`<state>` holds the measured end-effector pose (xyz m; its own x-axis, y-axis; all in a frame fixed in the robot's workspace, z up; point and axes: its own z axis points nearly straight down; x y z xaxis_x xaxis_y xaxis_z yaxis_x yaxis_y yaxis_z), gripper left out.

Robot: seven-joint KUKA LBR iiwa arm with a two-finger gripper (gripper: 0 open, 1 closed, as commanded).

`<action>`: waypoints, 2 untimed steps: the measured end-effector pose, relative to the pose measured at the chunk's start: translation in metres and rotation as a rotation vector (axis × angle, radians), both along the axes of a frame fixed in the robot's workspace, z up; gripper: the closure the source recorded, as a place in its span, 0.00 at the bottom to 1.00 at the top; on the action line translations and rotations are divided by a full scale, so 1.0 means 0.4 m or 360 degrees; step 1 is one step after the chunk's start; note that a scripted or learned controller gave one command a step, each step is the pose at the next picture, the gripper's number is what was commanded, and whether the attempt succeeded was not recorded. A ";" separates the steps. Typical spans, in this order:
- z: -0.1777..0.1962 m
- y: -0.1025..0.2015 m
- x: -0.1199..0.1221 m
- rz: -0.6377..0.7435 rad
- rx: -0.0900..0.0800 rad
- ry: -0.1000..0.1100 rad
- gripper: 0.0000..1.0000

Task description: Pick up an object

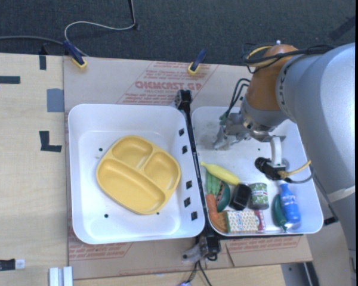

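1. Hanging over the far half of the right bin, the gripper is above bare white floor, and nothing is seen held in it
2. I cannot tell if the gripper is wide or narrow, because the view from above does not show it clearly
3. The grey arm with its orange band comes in from the right side and covers the far right corner of this bin
4. The things to pick are all crowded in the near half of the right bin, apart from the gripper
5. A banana lies at a slant near the wall between the two bins, and it is the nearest thing to the gripper
6. A black object lies just beside a green can, and a blue bottle lies to the right of the can
7. A printed packet lies along the near wall, below the black object and the can
8. In the left bin a yellow plate with divided sections lies alone in the middle
9. Both bins stand on a sheet of cardboard
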<state>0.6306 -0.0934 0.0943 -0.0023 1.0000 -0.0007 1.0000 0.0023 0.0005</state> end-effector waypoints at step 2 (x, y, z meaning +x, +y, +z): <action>-0.025 -0.001 0.091 0.0000 0.0000 0.0001 0.00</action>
